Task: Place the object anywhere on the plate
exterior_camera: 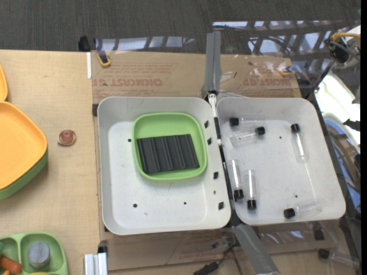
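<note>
Green plate in left bin — dark ribbed slab lying on it

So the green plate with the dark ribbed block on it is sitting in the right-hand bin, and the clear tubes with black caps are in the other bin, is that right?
Not quite. The camera view shows the green plate, with the dark ribbed block on it, in the left bin. The clear tubes with black caps lie in the right bin.

Cardboard — "CHEMCONTZ", upside down
</note>
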Robot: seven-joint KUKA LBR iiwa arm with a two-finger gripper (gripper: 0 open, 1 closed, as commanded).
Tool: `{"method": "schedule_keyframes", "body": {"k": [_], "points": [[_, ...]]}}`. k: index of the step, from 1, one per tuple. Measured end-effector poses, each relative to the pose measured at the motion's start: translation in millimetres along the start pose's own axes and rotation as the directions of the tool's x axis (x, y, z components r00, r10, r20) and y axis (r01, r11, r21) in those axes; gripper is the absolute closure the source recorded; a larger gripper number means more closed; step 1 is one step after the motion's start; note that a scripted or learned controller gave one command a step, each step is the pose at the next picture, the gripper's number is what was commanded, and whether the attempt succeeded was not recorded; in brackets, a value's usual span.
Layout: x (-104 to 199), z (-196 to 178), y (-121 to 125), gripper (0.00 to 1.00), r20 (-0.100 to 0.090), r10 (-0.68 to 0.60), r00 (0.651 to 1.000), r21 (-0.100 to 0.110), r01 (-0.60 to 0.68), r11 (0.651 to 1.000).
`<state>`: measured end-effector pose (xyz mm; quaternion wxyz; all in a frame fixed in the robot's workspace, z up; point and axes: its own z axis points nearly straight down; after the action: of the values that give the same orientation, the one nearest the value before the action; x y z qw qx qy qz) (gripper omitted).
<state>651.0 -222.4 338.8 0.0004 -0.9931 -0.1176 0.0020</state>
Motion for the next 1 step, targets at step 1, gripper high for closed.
{"method": "schedule_keyframes", "body": {"k": [1], "points": [[-1.8,53.4,-1.5,0.00,0.001,0.030,1.000,0.001,-0.030,1.000]]}}
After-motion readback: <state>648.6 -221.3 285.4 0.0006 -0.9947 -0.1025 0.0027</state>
